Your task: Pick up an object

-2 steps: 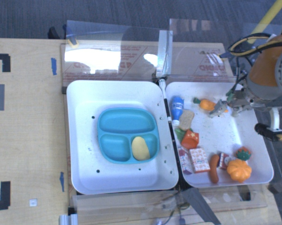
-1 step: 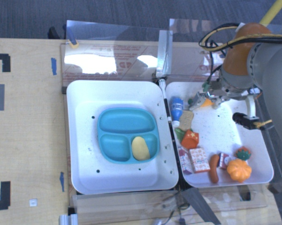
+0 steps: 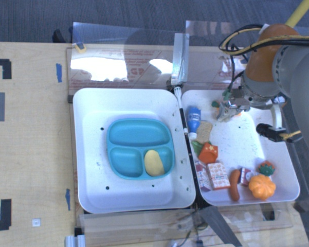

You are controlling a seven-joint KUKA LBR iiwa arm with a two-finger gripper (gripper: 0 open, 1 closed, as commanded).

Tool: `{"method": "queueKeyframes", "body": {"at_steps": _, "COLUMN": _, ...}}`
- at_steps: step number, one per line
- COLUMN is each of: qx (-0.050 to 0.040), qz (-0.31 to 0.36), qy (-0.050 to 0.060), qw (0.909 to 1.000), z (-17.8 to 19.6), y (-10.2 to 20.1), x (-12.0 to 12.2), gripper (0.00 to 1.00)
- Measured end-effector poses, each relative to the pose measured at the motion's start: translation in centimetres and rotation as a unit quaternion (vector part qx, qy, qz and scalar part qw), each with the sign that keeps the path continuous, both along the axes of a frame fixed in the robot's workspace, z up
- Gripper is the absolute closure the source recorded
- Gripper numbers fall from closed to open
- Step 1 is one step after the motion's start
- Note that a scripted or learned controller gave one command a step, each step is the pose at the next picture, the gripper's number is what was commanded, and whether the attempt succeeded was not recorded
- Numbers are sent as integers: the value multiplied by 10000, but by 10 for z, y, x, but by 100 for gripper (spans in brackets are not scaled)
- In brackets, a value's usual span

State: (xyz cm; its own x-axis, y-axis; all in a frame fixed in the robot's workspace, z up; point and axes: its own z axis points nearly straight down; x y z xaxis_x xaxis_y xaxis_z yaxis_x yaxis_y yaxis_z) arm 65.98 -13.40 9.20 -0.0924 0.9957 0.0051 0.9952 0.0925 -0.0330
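My gripper hangs over the far left part of the right bin, under the orange-banded wrist. A small green piece lies just left of it; whether they touch I cannot tell. Toy foods lie in this bin: a blue bottle, a tan bread slice, a red pepper with a green top, a printed carton, a red sausage, an orange pumpkin and a small tomato.
The left bin holds a blue divided tray with a yellow potato-like object in its near right compartment. A clear panel stands behind the bins. A black and yellow cable fitting juts over the right bin.
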Motion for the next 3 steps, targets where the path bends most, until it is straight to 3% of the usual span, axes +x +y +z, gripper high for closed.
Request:
{"method": "queueKeyframes", "body": {"at_steps": 1, "qx": 10, "qz": -6, "qy": 27, "qw": 10000, "z": -2, "y": 1, "x": -1, "gripper": 0}}
{"method": "queueKeyframes", "body": {"at_steps": 2, "qx": 23, "qz": -116, "qy": 20, "qw": 9999, "z": -7, "y": -1, "x": 0, "gripper": 0}}
{"method": "queueKeyframes", "body": {"at_steps": 3, "qx": -25, "qz": -122, "qy": -5, "qw": 9999, "z": 4, "y": -5, "x": 0, "gripper": 100}}
